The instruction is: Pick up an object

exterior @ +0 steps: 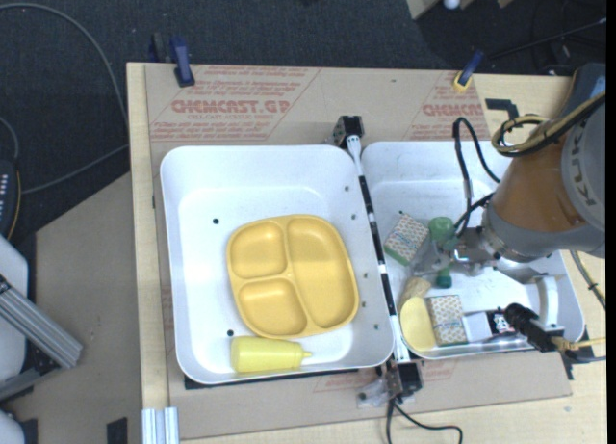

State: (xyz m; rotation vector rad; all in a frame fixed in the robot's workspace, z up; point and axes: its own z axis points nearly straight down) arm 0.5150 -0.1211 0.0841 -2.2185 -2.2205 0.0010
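My gripper [439, 259] hangs low over the left half of the right bin [423, 158], at the end of the grey arm [539, 201] that comes in from the right. A green round object [441, 229] lies just beyond the gripper and a checkered square packet [405, 237] just to its left. A small teal piece [443, 279] sits right under the gripper. Closer to the front are a yellow round dish [416, 325], a checkered block [448, 320] and a black-and-white item [493, 324]. The gripper's own state is blurred.
The left bin [192, 192] holds a yellow divided plate [292, 274] and a yellow wedge-shaped object [268, 354] at its front wall. A black divider rail [371, 230] runs between the bins. Cables [472, 158] trail over the right bin's back.
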